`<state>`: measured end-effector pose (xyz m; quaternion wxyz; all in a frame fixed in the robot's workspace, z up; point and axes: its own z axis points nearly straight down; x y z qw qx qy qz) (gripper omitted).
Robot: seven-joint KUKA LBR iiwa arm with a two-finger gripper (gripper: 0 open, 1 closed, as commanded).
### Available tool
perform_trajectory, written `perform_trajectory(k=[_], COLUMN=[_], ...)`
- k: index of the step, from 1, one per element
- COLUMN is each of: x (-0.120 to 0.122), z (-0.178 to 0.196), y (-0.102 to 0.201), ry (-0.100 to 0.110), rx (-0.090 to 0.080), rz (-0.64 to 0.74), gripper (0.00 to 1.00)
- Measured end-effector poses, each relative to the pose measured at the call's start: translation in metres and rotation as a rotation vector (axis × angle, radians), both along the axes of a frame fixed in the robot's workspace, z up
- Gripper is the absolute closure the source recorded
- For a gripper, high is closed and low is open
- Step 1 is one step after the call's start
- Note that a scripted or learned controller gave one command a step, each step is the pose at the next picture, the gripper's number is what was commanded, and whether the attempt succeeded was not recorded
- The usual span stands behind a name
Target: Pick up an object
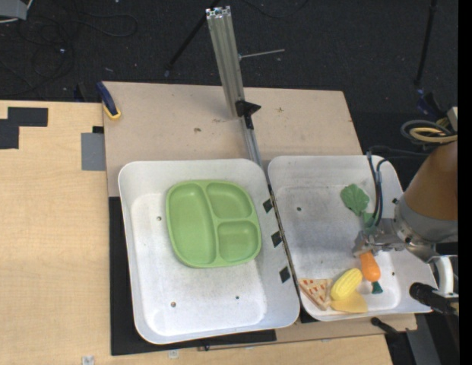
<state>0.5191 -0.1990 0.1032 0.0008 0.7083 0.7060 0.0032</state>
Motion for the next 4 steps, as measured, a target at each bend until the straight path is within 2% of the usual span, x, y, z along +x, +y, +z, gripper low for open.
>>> perform_trajectory(k=[3, 4], x=[0.004, 0.010], z=[0.146, 0.133], y=[0.023, 0.079], ry=[0.001, 0.009], rx=[-0.004, -0.001], rz=[0.006, 0.008], gripper=[1.00, 1.00])
